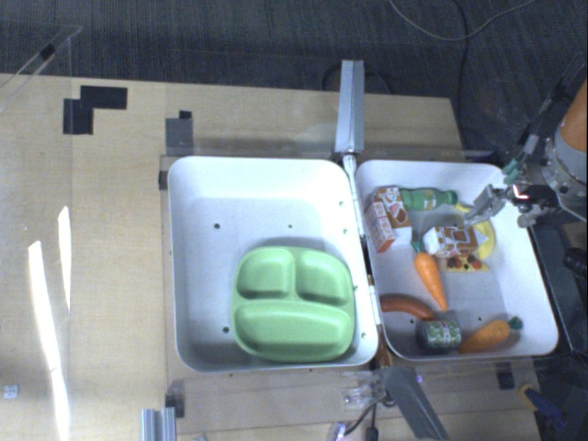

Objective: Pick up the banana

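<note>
Banana (484,238) lies in right bin (542,288), far-right part, mostly hidden behind a small carton (457,243). End effector (487,202) hovers just above it, at bin's far right; finger state can't tell. Green tray (294,303) in left bin (197,246).

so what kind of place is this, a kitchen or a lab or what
Most likely a robotics lab bench, not a kitchen: two white bins fixed to a wooden bench, a gripper reaching over toy food such as the banana and a carrot, and a loose cable on carpet.
</note>
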Action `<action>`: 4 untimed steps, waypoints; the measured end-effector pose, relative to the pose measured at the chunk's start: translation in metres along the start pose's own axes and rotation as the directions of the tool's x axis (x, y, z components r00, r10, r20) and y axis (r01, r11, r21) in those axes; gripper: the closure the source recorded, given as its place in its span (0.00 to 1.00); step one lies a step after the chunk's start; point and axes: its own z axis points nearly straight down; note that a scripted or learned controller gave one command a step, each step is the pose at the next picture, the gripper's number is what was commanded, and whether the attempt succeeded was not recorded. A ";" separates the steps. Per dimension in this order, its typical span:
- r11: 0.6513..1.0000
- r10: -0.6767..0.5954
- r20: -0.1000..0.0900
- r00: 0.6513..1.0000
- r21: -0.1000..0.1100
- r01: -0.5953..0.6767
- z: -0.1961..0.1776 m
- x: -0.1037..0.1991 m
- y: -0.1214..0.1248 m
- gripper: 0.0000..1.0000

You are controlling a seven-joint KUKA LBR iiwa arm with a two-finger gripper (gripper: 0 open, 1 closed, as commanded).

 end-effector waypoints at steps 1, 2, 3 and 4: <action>1.000 0.030 0.002 1.000 -0.009 -0.030 0.127 -0.053 0.029 0.00; 1.000 -0.009 0.000 1.000 -0.003 0.009 0.164 -0.052 0.059 0.00; 1.000 -0.030 -0.001 1.000 -0.009 0.030 0.185 -0.059 0.038 0.00; 0.999 -0.032 -0.001 0.999 -0.013 0.032 0.175 -0.059 0.041 1.00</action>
